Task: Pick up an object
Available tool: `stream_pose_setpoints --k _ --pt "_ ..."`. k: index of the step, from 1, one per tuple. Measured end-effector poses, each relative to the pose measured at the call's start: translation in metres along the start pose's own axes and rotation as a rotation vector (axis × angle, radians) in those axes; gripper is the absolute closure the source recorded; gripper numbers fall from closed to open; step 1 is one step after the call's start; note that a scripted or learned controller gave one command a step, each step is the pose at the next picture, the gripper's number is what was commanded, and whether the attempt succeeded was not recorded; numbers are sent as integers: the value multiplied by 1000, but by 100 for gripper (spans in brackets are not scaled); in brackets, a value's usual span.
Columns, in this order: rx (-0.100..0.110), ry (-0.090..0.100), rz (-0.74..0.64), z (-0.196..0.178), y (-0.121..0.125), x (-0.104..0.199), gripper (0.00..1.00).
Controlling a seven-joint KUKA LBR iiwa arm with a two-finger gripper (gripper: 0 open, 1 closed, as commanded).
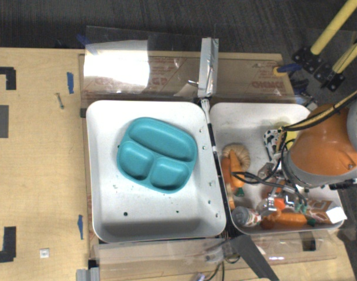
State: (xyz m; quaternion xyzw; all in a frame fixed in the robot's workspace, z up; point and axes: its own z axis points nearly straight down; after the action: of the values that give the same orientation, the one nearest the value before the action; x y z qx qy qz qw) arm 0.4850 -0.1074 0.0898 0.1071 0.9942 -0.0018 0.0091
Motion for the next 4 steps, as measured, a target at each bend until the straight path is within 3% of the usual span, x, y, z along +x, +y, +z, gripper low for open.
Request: stream_pose_setpoints --k 2,3,4 --pt "-6 1 -91 1 -18 -4 0" --pt "-5 -9 -92 -10 -18 -8 100" --pt "-4 5 -189 -158 6 -41 100"
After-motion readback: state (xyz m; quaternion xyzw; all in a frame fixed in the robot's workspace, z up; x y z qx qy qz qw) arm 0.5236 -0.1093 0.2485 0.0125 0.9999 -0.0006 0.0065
